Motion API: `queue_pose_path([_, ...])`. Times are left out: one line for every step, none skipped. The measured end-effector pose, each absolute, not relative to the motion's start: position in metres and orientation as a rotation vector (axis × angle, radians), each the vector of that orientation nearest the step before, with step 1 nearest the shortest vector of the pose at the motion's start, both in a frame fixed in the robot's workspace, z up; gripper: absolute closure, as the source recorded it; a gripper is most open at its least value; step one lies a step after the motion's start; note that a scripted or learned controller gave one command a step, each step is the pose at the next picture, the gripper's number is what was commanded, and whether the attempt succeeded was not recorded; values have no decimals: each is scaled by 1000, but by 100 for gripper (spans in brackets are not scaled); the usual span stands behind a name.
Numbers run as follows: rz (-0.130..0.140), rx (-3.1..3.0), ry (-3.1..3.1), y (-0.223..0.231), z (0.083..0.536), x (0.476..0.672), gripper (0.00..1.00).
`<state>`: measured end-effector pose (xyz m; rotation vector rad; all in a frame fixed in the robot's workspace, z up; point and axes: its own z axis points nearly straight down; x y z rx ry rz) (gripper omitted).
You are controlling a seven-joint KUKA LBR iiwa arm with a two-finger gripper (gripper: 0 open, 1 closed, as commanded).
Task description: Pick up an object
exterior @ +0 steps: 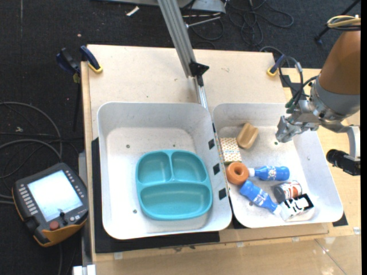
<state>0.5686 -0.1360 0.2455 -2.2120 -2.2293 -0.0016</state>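
The right bin holds a tan bread-shaped block, a small patterned box, an orange donut, two blue bottles and a red, black and white packet. My gripper hangs over the bin's upper right part, to the right of the tan block and apart from it. Nothing shows between its fingers.
The left bin holds a teal divided tray. A metal pole slants down to the wall between the bins. Clamps sit at the bench's back corners. A teach pendant lies off the bench at left.
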Motion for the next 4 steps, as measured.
queue_pose_path([-4,-2213,-2232,-85,254,586,100])
queue_pose_path([-2,-2211,-2230,-28,242,599,100])
queue_pose_path([-2,-2212,-2230,22,229,614,100])
queue_pose_path([-5,-2213,-2230,70,237,625,100])
